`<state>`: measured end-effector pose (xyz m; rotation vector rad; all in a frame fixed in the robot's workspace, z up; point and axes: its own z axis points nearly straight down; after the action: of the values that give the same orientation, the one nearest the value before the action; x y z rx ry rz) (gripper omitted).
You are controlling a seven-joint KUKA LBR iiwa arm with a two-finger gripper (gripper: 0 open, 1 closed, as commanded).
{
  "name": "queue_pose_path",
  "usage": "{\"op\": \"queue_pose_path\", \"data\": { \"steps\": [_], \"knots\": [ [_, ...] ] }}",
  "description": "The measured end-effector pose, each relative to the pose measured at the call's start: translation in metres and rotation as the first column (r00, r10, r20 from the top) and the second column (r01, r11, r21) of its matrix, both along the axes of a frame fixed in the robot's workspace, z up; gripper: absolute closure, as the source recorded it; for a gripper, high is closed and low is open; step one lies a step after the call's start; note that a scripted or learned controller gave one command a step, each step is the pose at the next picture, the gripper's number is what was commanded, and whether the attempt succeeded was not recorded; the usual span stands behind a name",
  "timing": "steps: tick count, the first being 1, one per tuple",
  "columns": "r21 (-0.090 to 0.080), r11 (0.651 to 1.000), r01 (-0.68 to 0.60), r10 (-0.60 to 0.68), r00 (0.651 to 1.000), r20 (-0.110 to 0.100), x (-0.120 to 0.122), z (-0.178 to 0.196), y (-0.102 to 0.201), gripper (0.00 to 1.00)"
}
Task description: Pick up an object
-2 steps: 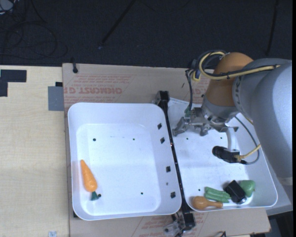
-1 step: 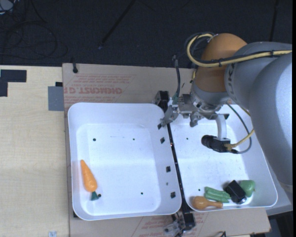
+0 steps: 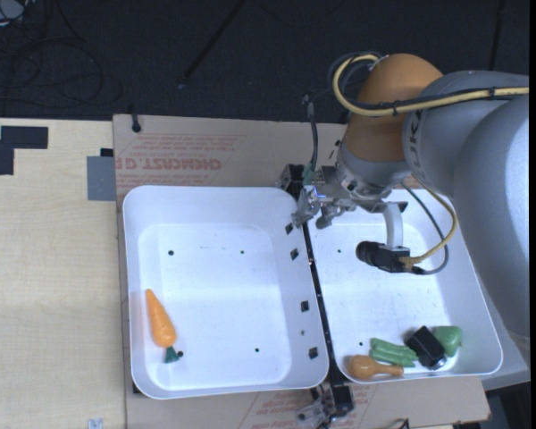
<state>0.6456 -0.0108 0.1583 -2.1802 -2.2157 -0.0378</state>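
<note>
Several objects are on offer. In the right bin (image 3: 482,333), near its front edge, a small cluster is packed together: an orange-yellow pear-shaped toy (image 3: 372,367), a green pod-like piece (image 3: 394,353), a black block (image 3: 425,346) and a green rounded piece (image 3: 448,337). These are seen touching or overlapping one another, close against the front wall. In the left bin (image 3: 134,239), a toy carrot (image 3: 160,320) lies alone near the front-left corner, just beside the wall, with its dark green stem pointing toward the front.

The gripper (image 3: 317,206) is seen at the back of the right bin, close to the divider where the two bins meet, well apart from every object. Whether it is spread or pressed together cannot be told; nothing is seen pinched in it.

Several failures are judged possible. If the cluster is targeted, two pieces may be caught at once, or one may be pushed aside and the closure made on nothing, because the pieces lie pressed together. Contact with the front wall is also a risk, since little room is left there. If the carrot is chosen, the divider must be crossed, and a low pass could catch on its rim. The carrot's tapered, smooth shape may let it slip out unless it is gripped across its thick part.
</note>
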Motion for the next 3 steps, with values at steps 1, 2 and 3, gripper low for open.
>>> {"op": "queue_pose_path", "data": {
  "steps": [1,2,3],
  "knots": [
    [-0.038,0.999,0.012,-0.012,1.000,0.000,-0.070,0.030,0.037,1.00],
    [-0.043,0.999,0.015,-0.014,1.000,0.024,-0.011,0.182,0.004,1.00],
    [-0.042,0.999,0.020,-0.019,1.000,0.010,-0.070,0.238,-0.034,1.00]
  ]
}}
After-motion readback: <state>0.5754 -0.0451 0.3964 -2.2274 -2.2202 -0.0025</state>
